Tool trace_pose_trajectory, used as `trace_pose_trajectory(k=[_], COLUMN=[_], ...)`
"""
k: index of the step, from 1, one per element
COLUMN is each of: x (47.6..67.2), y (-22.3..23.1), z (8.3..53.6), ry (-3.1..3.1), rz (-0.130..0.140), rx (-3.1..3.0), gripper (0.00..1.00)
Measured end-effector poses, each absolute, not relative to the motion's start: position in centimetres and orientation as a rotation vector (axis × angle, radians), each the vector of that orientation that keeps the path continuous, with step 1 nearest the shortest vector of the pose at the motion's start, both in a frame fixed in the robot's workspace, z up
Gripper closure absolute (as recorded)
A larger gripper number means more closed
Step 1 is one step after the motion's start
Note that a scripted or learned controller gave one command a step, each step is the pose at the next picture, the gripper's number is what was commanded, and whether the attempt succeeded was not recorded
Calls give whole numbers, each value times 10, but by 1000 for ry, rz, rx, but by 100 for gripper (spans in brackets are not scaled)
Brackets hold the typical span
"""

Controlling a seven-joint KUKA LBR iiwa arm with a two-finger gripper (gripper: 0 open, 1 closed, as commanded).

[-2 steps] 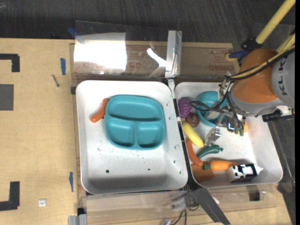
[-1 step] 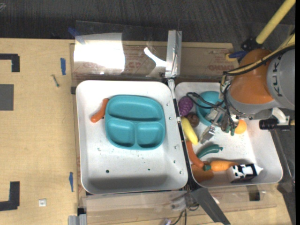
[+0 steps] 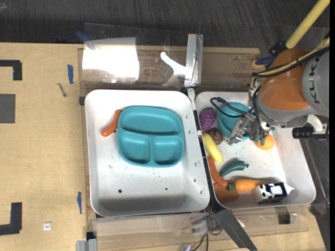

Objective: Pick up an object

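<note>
The banana (image 3: 212, 146) lies at the left side of the right bin (image 3: 293, 163), its long axis running from upper left to lower right. The arm (image 3: 285, 90) comes in from the upper right of the frame and bends down over the bin. The gripper (image 3: 247, 132) hangs near the teal cup (image 3: 230, 118), right of the banana. I cannot tell its state.
</note>
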State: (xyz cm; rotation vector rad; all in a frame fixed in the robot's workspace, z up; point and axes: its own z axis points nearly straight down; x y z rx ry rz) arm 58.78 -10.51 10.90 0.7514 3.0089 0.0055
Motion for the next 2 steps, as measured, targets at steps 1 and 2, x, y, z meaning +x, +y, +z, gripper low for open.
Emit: trace_pose_trajectory(k=[1, 2], x=[584, 543], y=[-104, -92], z=[103, 92], ry=[3022, 3095], rz=[5, -1], rx=[754, 404], gripper=[0, 0])
